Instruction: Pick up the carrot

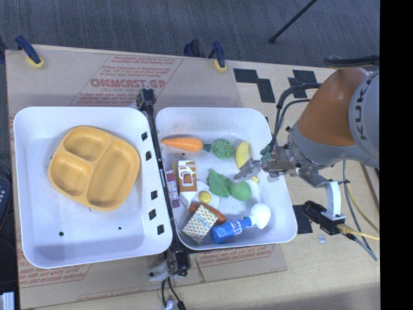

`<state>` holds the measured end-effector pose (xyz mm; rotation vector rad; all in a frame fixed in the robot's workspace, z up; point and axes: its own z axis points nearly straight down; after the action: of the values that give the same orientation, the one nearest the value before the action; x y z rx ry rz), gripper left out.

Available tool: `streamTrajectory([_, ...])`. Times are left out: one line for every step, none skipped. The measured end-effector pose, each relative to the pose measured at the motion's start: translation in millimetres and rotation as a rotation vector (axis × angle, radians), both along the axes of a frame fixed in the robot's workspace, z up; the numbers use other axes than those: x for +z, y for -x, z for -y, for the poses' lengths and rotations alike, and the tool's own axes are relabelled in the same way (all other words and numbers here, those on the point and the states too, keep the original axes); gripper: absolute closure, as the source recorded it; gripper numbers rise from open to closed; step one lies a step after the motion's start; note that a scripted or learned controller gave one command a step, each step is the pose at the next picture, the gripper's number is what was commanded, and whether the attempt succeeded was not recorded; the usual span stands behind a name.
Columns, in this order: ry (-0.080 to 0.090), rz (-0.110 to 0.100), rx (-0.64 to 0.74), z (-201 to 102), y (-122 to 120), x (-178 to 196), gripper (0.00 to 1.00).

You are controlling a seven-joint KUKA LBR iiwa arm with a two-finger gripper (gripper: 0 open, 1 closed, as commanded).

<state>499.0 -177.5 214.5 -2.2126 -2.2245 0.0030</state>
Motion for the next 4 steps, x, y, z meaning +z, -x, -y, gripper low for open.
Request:
streamTrajectory([0.000,0.001,0.022,-33.9,-83.9,-24.3,0.00])
streamTrajectory([0.000,-0.002,-0.041,-79.0,-113.4,-124.2,0.00])
streamTrajectory([0.000,-0.002,-0.039,-78.8,-114.1,-113.1,1.00])
streamTrajectory([0.001,0.000,-0.208,-154.4,-62.0,-22.5,1.00])
